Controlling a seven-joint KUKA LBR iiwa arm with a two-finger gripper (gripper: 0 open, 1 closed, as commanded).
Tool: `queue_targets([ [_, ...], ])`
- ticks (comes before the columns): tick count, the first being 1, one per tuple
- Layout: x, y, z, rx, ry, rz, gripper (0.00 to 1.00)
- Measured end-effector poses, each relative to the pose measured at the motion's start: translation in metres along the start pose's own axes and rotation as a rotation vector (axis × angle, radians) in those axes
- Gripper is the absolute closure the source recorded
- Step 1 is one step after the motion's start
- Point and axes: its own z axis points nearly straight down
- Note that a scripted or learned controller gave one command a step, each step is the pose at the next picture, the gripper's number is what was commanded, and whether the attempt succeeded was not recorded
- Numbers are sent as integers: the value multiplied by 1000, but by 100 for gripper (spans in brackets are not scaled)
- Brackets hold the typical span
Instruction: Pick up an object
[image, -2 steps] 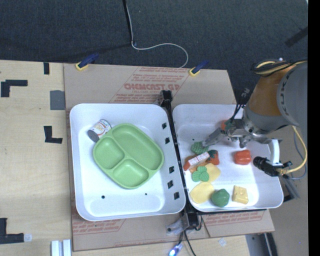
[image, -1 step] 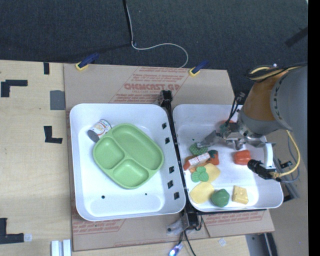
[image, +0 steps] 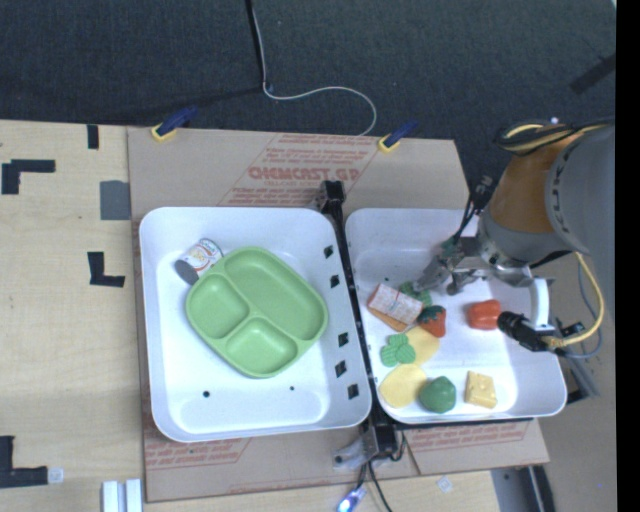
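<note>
My gripper (image: 446, 272) hangs low over the upper middle of the right bin (image: 520, 405), at the end of the grey arm with its orange band (image: 520, 190). Just left of and below it lie a tan and white toy sandwich (image: 392, 305) and a small red and green piece (image: 433, 320). A red tomato-like toy (image: 483, 315) sits to its lower right. Nearer the front edge are a green leafy piece (image: 399, 349), a yellow piece (image: 402, 385), a green ball (image: 436, 395) and a yellow cheese wedge (image: 481, 390).
The left bin (image: 170, 400) holds a green divided plate (image: 257, 310) and a small can (image: 200, 258) lying at its upper left. A black divider (image: 345, 290) runs between the bins. Black cable ends (image: 530, 335) hang by the arm at the right.
</note>
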Motion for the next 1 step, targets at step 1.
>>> queue_targets([
  [1,4,-5,-60,11,-7,2,100],
])
